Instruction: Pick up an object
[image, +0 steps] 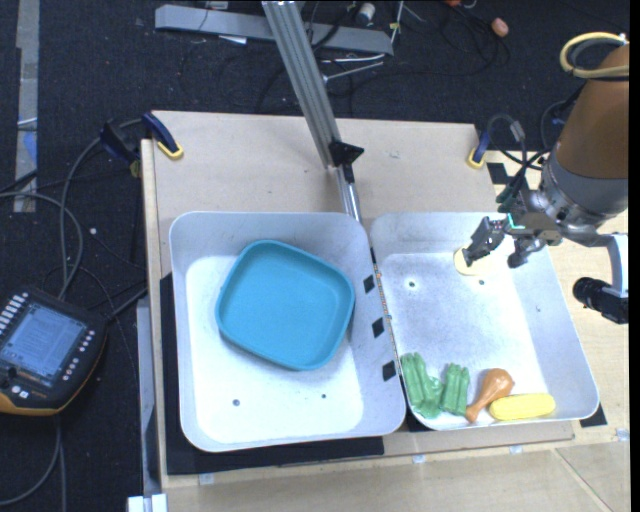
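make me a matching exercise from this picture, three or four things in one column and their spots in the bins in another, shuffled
Things:
1. blue plate
2. green toy vegetables
3. yellow toy
4. gripper

Places:
a. right bin, near right corner
b. over the far part of the right bin
c. left bin, middle
d. right bin, near left corner

Pairs: 1-c, 2-d, 3-a, 4-b

One camera is fixed above the bench (300, 160), looking down at a slant from its near edge. It stands far enough off to take in both white bins (200, 300), all four bench corners and dark floor beyond. The arm (590, 140) enters from the right edge.
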